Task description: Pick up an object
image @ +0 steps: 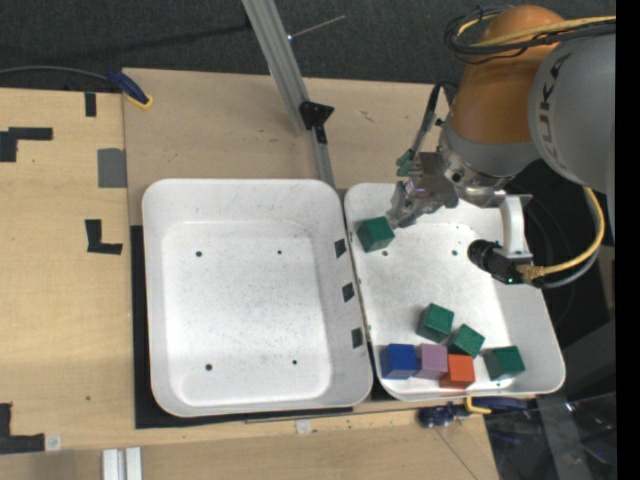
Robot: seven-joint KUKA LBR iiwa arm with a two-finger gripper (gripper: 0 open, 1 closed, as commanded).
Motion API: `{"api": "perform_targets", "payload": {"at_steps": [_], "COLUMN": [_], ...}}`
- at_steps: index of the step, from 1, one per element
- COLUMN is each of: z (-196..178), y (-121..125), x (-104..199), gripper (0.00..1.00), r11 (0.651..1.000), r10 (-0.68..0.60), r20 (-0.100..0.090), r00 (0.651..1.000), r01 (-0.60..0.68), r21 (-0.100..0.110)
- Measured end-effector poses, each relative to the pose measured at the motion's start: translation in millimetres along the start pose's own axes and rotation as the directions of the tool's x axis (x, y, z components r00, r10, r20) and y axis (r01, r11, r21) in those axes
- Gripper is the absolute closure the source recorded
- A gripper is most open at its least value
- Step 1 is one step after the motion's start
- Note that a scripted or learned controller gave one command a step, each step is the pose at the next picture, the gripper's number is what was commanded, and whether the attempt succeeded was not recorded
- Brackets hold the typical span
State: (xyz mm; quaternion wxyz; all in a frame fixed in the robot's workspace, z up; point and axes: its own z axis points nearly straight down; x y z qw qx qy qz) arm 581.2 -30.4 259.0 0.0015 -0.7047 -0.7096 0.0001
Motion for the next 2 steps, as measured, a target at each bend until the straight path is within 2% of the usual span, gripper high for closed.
{"api": "perform_targets", "payload": {"at_steps": [2], "z": [29.1], "y": [-38.6], "x": [110.5], "gripper": [1.00], "r11": [1.000], "r10": [0.000], "r20": [0.001], "r00": [1.000], "r01": [0.000], "r21": [0.002]}}
